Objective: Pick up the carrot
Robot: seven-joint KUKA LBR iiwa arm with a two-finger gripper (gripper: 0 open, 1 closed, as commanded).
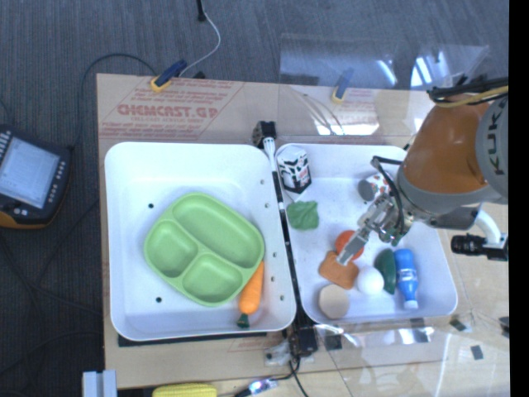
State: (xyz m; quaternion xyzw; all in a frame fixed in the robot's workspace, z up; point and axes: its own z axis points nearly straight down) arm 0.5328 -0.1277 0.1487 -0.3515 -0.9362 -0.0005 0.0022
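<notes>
One orange carrot (252, 291), dark green at its lower tip; whether the pincer (354, 249) grips anything is unclear.

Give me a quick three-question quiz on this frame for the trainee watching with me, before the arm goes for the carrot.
1. True or false: the carrot lies in the same bin as the gripper.
2. Which item does the carrot lie beside? A) green divided plate B) blue bottle C) black-and-white can
3. Fill in: the gripper hangs over the ____ bin, above the small orange and red items.

Key
1. False: the carrot is in the left bin, the gripper over the right one.
2. A, at the plate's lower right edge.
3. right
</notes>
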